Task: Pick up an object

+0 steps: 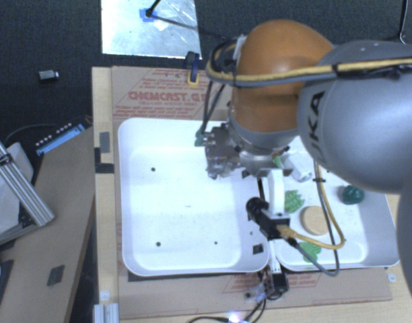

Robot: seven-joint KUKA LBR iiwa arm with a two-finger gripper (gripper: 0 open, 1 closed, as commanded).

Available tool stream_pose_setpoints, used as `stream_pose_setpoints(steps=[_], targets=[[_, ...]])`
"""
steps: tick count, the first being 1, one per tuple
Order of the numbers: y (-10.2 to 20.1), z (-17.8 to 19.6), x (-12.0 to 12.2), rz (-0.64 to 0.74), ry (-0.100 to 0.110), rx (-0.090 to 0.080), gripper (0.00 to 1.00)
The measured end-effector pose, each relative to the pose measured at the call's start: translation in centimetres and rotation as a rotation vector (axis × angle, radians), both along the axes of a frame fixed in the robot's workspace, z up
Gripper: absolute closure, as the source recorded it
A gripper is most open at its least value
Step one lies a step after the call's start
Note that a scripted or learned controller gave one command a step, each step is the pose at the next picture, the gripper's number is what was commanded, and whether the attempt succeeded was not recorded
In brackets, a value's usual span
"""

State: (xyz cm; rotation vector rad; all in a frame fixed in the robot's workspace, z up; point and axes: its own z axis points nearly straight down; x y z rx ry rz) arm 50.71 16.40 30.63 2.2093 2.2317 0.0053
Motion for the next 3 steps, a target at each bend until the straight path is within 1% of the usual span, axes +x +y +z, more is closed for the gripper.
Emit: stream_pose_setpoints(steps=[1,2,3], targets=[[1.8,13.0,0.2,-0.003,-0.012,0.005,1.0],[5.1,11.1,-2.2,-0.003,0.004,0.0,1.0],[7.1,11.6,-2.0,-0.005,0.001,0.0,1.0]])
